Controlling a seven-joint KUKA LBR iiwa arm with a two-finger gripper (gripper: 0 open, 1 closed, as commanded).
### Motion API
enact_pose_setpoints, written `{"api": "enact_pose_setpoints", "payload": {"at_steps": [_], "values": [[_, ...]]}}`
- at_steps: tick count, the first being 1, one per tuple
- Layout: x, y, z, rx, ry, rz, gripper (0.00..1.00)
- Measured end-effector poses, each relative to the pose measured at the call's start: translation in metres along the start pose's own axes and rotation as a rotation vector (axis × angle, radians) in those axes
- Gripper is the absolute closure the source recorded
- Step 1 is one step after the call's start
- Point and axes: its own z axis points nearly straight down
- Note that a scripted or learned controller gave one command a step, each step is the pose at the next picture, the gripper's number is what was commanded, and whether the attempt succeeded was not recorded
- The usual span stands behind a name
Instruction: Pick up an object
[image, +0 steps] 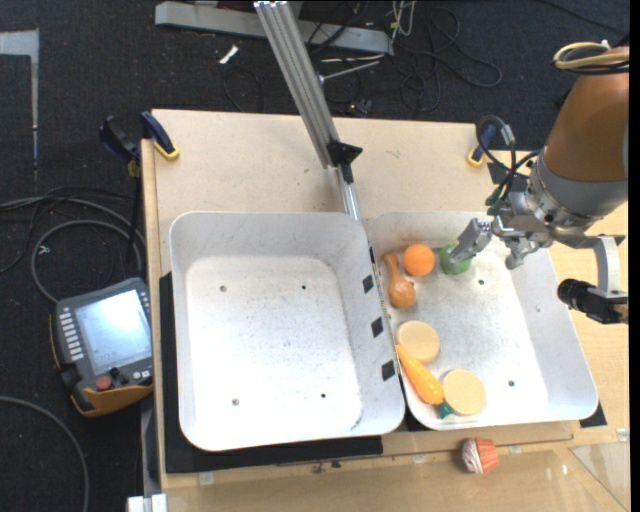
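Pincer positioned over the upper part of the right bin, reaching in from the right on the grey arm; its two fingers stand spread apart with nothing between them. The left finger sits touching or just above a small green object at the bin's upper edge — contact cannot be confirmed from this angle.

Contents of right bin, all toward its left half: an orange ball near the top; a tan, pear-like item just beside it on the left; a pale round disc below; a carrot-shaped piece lying at a slant along the left wall; a second pale disc touching the carrot's lower end.

Left bin adjoins the right bin along a shared edge. A small red-and-white object lies outside the bins on the worktop, near the front edge — below the right bin
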Motion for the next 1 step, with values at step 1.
{"api": "enact_pose_setpoints", "payload": {"at_steps": [1], "values": [[-0.0003,0.0007,-0.0026,-0.005,-0.001,0.002,0.00]]}}
